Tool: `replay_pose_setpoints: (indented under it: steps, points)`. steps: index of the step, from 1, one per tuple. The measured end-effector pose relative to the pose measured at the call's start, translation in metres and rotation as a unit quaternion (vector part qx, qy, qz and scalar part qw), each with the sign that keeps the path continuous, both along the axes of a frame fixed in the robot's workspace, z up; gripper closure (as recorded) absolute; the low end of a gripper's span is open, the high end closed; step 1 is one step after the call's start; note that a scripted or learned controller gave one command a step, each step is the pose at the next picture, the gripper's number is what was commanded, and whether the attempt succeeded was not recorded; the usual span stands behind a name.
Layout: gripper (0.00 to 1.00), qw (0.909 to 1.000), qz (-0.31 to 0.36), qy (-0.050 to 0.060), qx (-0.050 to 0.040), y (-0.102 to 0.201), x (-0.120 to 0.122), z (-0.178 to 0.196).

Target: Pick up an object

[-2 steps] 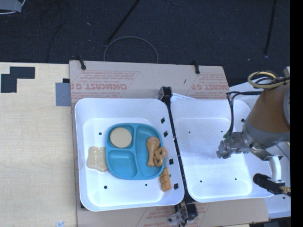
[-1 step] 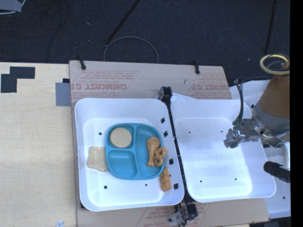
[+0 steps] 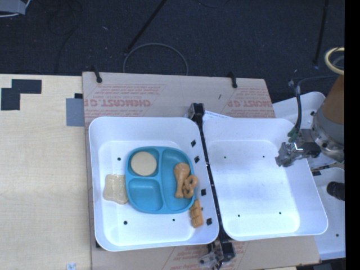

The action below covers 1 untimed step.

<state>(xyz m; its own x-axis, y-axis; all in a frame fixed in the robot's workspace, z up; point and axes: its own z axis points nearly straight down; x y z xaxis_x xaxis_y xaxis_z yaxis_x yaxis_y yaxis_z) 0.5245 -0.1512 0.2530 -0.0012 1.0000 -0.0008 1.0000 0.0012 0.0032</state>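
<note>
Objects all sit in the left bin (image 3: 107,151), none lifted yet: blue plastic tray (image 3: 147,198) w/ a round tan disc (image 3: 143,163) and knobbly pretzel piece (image 3: 184,180), pale toast slice (image 3: 115,188) beside it, small brown chunk (image 3: 196,214) by its corner. Gripper (image 3: 287,153) hovers at right bin's (image 3: 253,218) far edge, nothing in it; can't tell how wide it's open. Whole pick remains.

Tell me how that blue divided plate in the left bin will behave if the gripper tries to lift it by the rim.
The blue divided plate looks like stiff moulded plastic, so it probably won't flex. It is broad and shallow, so a rim grip would likely tilt it. The round cracker and pretzel pieces lying loose in its compartments may slide.
</note>
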Motion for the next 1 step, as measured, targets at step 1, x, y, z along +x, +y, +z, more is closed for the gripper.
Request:
replay_pose_setpoints:
  steps: [1]
  points:
    - [1.0, 1.0, 0.001, 0.004, 0.0016, 0.0582, -0.0047, -0.0131]
